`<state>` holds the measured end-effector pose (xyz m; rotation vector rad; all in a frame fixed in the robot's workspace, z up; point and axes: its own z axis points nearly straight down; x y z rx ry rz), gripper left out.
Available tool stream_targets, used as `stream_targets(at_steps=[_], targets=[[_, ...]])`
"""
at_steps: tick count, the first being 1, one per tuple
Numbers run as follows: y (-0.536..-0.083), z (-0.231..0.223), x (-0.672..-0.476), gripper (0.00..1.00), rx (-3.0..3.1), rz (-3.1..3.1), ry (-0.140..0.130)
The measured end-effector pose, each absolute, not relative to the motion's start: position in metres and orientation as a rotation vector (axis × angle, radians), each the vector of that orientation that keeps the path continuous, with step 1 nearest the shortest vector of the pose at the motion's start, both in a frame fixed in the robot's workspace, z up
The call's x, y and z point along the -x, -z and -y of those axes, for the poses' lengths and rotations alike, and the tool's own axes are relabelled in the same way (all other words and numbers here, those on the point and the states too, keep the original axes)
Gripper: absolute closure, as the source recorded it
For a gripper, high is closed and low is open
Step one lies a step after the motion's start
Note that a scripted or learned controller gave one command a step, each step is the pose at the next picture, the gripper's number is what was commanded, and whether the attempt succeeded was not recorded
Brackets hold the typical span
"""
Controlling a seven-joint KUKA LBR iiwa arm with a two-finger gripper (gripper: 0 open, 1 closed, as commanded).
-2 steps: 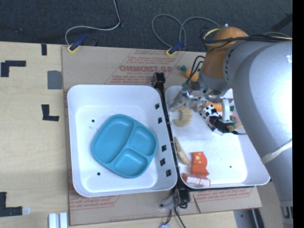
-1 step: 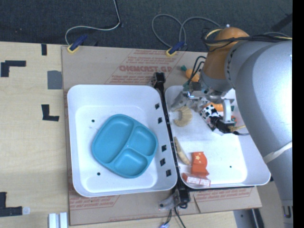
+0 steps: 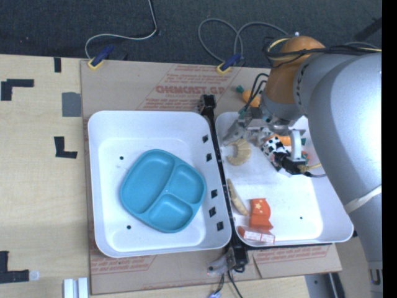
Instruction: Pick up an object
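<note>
The gripper (image 3: 243, 128) is seen low over the far left corner of the right bin (image 3: 310, 219), just beside the black divider (image 3: 217, 166) that runs between the two bins. Its metal fingers are pointed down toward the bin floor, but how far apart they stand cannot be told, and nothing can be made out between them. A pale, curved object (image 3: 239, 153), perhaps a piece of toy bread, is found on the bin floor just on the near side of the gripper, very close to it or touching it; contact cannot be judged from this angle. To the right of that object, a small black-and-white item with an orange part (image 3: 273, 145) is partly covered by the wrist hardware. Further toward the near edge of the right bin, a long tan piece (image 3: 236, 198) is laid along the divider, and a red-orange block (image 3: 260, 212) is set just beside it, with a small red-and-white label or packet (image 3: 256, 234) nearer still. On the other side of the divider, the left bin (image 3: 105, 166) is occupied by a blue sectioned plate (image 3: 162, 190). The grey arm with its orange band (image 3: 285, 73) is extended in from the right, over the right bin.
</note>
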<state>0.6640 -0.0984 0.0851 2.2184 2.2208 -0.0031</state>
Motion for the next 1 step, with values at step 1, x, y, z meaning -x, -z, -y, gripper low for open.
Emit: stream_targets(at_steps=[1], targets=[[-0.095, 0.0984, -0.6639, 1.0, -2.216, -2.222, 0.007]])
